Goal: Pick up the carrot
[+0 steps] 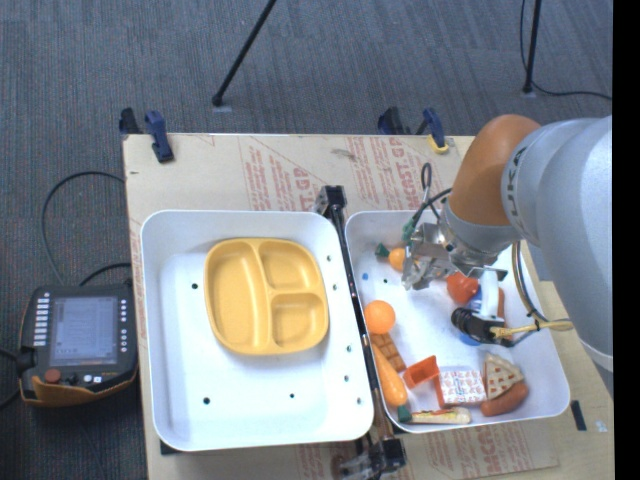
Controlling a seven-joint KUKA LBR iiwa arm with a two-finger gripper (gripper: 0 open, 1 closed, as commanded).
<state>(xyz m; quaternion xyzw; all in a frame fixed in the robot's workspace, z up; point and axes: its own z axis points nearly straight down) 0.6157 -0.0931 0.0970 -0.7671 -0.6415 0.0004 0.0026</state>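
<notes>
Fingers (411, 276) of the grey arm's gripper (421, 280) stand slightly spread with nothing between them, low over the upper part of the right bin (556, 368). Just beside the gripper, on the view's left, sits a small orange piece (397, 259) with a green bit at its far side. Just beside the gripper on the opposite side lies a red tomato (461, 288), partly covered by the wrist.

Below the gripper and a little to the view's left, near it but apart, an orange ball (379, 316) rests close to the bin's left wall. Farther below the gripper, a brown ridged piece (385, 348) meets the upper end of the carrot (391, 378). The carrot lies lengthwise along that same wall, well apart from the gripper and untouched.

Straight below the gripper, just beside the carrot, is a red-orange scoop-shaped piece (420, 371). Next to it are a white carton with red print (460, 384), a pizza wedge (500, 373) and a sausage (505, 398). A pale yellow strip (440, 418) lies at the bin's near rim, farthest below the gripper.

Well to the view's left of the gripper, the left bin (160, 318) holds a yellow divided plate (267, 295).
</notes>
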